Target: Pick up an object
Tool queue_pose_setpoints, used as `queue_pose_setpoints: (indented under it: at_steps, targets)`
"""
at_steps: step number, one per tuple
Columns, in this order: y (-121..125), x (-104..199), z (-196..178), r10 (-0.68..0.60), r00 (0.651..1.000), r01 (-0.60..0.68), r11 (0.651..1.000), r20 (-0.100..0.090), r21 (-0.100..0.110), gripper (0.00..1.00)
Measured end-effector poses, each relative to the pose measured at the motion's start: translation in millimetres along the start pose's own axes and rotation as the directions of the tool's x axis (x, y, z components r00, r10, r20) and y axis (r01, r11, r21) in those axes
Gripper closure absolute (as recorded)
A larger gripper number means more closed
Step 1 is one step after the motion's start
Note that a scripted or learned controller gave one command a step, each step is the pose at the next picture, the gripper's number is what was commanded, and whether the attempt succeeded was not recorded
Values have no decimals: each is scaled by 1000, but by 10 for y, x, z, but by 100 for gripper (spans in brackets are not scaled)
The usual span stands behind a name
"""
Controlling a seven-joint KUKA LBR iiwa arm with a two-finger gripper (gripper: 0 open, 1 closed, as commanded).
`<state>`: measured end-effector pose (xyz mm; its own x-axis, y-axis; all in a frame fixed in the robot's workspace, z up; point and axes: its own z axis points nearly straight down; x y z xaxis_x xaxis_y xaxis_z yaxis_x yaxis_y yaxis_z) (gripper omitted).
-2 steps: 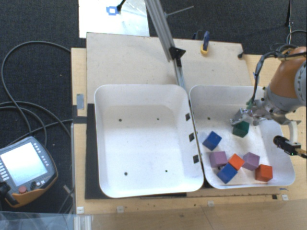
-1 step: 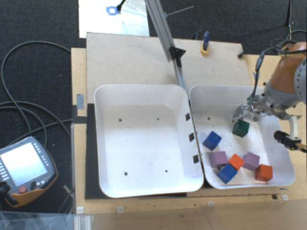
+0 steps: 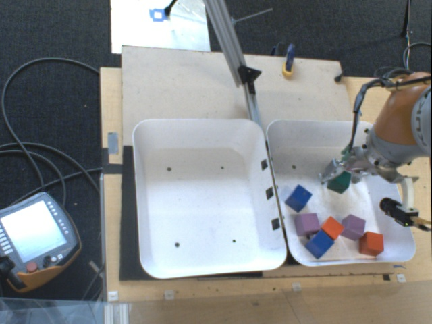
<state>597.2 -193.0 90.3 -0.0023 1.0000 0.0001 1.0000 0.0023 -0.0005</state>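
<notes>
I note the two-finger gripper clamped on a dark green block, directly beneath its fingers, above the right white bin, up-right of the blue cube.

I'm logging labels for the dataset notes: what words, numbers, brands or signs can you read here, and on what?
None can be read.
Pendant: its screen is a pale blank glare, and any marks by its buttons are too small to read.
Blue mark on the white sheet at the top: a blurred shape, not legible as text.
Blocks, bins and arm: no lettering visible.
</notes>
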Motion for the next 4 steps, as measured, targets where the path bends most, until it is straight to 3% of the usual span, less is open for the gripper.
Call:
queue_pose_setpoints:
  at_steps: [1,2,3,4]
  targets:
    - [22,-12,-115,-2,1000,2,1000,1,-5,100]
    - [305,655,-2,-10,1000,10,1000,-1,-5,100]
    - [266,1391,-1050,-9,1000,9,1000,-2,-9,100]
    - [459,2247,-1000,-11,1000,11,1000,-4,-3,100]
